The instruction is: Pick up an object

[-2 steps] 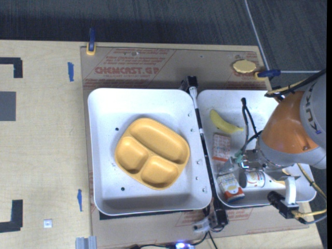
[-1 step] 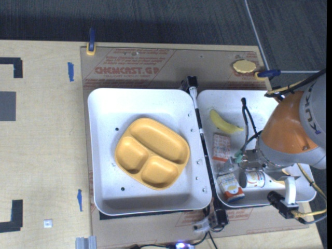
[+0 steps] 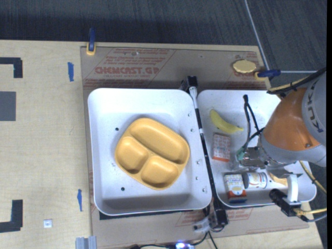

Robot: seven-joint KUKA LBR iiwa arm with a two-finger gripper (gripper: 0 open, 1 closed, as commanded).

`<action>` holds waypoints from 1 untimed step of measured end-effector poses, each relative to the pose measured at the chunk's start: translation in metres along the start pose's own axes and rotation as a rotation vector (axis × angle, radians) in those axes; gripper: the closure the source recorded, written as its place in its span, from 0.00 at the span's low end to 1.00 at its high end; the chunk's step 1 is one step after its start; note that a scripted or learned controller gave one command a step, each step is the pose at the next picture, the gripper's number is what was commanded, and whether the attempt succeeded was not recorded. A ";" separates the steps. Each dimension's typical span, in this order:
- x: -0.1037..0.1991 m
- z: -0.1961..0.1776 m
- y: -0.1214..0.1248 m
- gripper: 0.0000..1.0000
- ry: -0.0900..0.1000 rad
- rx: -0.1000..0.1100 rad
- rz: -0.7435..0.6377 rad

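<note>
The robot arm [image 3: 293, 126], grey with an orange band, reaches from the right and hangs low over the right white bin [image 3: 205, 100]. Its gripper [image 3: 252, 158] is hidden beneath the wrist, so its state cannot be told. Just below the wrist, a small bottle [image 3: 257, 180] with a white cap lies on its side, next to a small box [image 3: 234, 184] with a red and yellow label. A flat packet [image 3: 221, 146] with red print lies near the bin's left wall, and a yellow banana [image 3: 224, 122] rests above it. The left white bin [image 3: 104, 139] holds a yellow tray [image 3: 151, 152], rounded, moulded into three compartments, lying tilted near the middle.
</note>
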State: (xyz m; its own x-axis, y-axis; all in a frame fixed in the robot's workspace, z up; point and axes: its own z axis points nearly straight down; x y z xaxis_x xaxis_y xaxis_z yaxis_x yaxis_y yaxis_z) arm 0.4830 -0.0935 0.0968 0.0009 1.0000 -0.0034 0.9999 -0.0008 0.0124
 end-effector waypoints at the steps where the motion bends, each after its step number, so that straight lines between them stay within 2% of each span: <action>1: 0.084 -0.088 0.046 1.00 0.005 0.011 -0.003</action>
State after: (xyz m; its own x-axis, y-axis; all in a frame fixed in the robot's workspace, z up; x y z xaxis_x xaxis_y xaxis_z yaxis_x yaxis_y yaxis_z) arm 0.5283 -0.0091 0.1850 -0.0022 1.0000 0.0012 1.0000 0.0022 0.0010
